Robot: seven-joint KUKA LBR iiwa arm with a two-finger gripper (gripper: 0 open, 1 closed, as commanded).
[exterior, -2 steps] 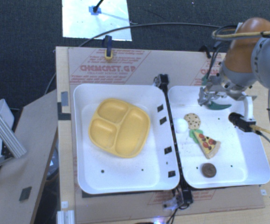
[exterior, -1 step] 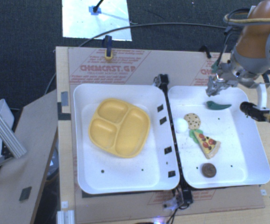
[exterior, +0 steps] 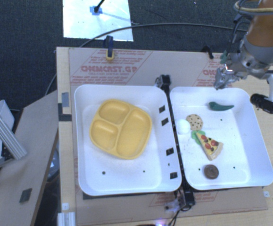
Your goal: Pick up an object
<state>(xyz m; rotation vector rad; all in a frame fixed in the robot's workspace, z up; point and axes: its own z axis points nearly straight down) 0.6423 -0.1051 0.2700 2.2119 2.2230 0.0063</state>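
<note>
While the gripper (exterior: 221,81) hangs above the right bin's (exterior: 261,147) far rim, its jaws too small to judge, the nearest object, a green pepper (exterior: 220,106), lies flat near the far wall; a descent could clip the rim or skid off.

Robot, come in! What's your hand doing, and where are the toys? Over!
Hand above right bin's far rim, carrying nothing. Green pepper nearest; cookie, pizza slice beyond. Nothing blocking.

Grey arm (exterior: 261,41) w/ orange band, black cable loops, small metallic tool (exterior: 220,82), details blurry.
</note>
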